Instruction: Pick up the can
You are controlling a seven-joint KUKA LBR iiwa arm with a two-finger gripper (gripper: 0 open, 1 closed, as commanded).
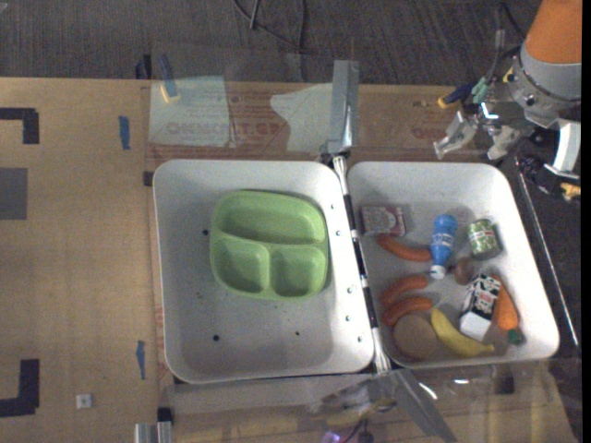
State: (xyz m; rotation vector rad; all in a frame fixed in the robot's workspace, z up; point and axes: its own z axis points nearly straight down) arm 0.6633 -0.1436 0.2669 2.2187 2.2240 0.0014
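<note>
Hovering above the back-right corner of the right bin (pixel 526 201): gripper (pixel 466 135), fingers spread apart, nothing btwn them.

Item 1, target: can (pixel 482 237), green label, lying on its side. Sits below the claw in view, slightly to its right, well apart from it, near bin's right wall.
Item 2: blue bottle (pixel 443 241), just left of can, almost straight under claw.
Item 3: milk carton (pixel 481 306), farther down past can, w/ carrot (pixel 505 312) beside it.
Item 4: sausages (pixel 404 247) & banana (pixel 459 337), down-left of claw.
Item 5: green divided plate (pixel 270 244) in left bin (pixel 175 247), far left of claw.

Approach note (judgement): centre over can, turn jaws across its short axis, descend w/out clipping bottle or wall; close only once fingers straddle the body, since a round can may roll.
</note>
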